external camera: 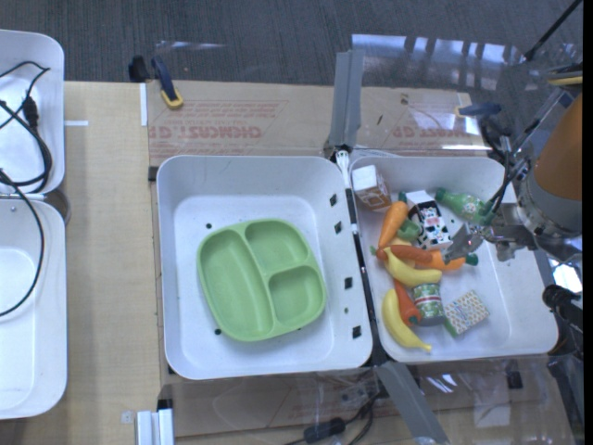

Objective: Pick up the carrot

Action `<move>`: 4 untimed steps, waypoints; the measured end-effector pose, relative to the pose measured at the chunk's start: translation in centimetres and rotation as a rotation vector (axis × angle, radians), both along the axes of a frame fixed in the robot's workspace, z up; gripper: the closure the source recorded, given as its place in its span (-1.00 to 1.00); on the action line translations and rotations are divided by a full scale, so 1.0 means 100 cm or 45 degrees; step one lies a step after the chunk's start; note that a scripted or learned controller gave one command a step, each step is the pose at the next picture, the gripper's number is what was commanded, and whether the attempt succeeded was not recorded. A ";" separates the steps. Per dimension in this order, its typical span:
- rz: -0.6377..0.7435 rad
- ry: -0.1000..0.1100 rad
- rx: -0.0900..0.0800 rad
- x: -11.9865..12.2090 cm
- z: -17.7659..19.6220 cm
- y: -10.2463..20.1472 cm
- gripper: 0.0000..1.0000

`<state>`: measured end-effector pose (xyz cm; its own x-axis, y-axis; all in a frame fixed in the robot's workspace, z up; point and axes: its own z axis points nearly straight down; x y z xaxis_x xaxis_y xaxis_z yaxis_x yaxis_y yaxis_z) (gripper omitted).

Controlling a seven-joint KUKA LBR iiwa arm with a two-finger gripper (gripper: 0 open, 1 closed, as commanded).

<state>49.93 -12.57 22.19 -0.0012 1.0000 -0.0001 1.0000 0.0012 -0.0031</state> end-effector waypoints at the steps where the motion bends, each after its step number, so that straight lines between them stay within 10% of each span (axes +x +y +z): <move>1: 0.287 -0.001 0.001 0.027 -0.131 0.029 -1.00; 2: 0.241 -0.003 -0.001 0.039 -0.031 0.063 -1.00; 3: 0.112 -0.024 -0.002 0.043 -0.114 0.030 -1.00; 4: 0.106 -0.016 -0.001 0.042 -0.107 0.029 1.00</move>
